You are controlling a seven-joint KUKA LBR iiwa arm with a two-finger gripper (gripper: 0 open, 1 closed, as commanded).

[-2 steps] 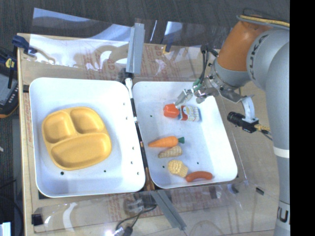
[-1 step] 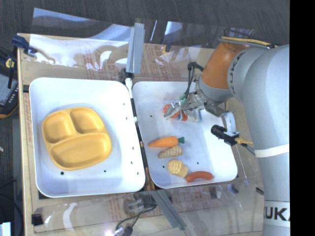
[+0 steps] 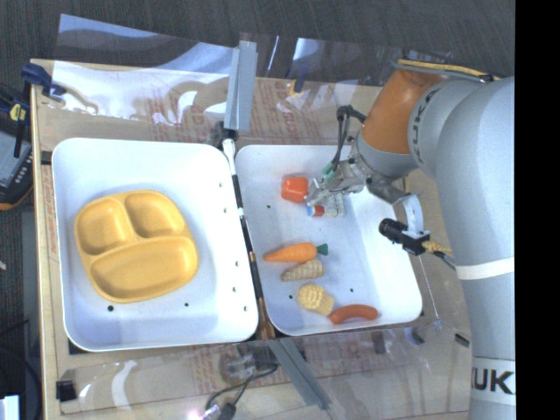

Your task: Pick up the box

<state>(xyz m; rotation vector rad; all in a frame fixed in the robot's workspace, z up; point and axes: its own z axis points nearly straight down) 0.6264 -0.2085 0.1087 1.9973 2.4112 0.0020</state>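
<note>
The box [image 3: 295, 188] — small and orange — lies flat on the floor of the right bin [image 3: 385, 274], in its upper part, so the pick is not done yet; lifting is all still to come. The gripper [image 3: 329, 195] is down low just beside the box on its right, over a small red, white and blue item [image 3: 317, 208], and I cannot tell whether it is spread or pressed together. Room is fair: the box sits clear of the bin's walls, with bare floor to its left and above. The carrot [image 3: 294, 253], the corn pieces [image 3: 308, 285] and the sausage [image 3: 353, 314] lie well apart, nearer the lower rim. The yellow tray [image 3: 136, 244] fills the left bin [image 3: 66, 313].
</note>
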